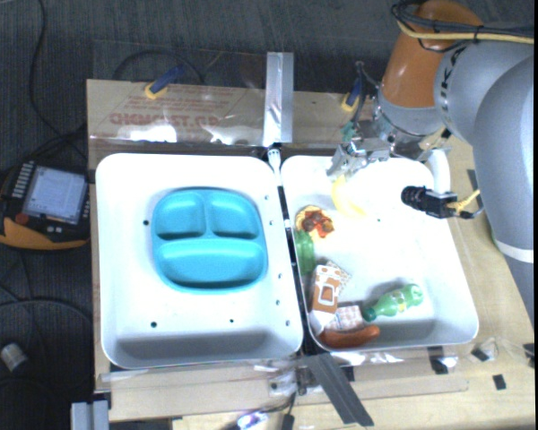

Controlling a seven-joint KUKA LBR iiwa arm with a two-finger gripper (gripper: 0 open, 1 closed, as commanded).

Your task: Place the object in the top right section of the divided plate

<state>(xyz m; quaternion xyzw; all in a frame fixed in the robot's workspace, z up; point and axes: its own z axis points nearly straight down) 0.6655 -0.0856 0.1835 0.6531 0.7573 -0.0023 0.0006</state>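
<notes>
My gripper (348,161) hangs in the upper part of the right bin (448,276), pinching a yellow banana (345,197). The blue plate (211,240) sits mid-left in the frame, its top right section unfilled; the carry-over remains.

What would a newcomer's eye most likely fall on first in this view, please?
Probably the blue plate, alone in the left bin, its three sections bare. Next, the arm with its orange band, reaching in from the right so the end effector sits over a yellow item at the right bin's far end. Then the toy food heaped along that bin's left and near sides.
</notes>
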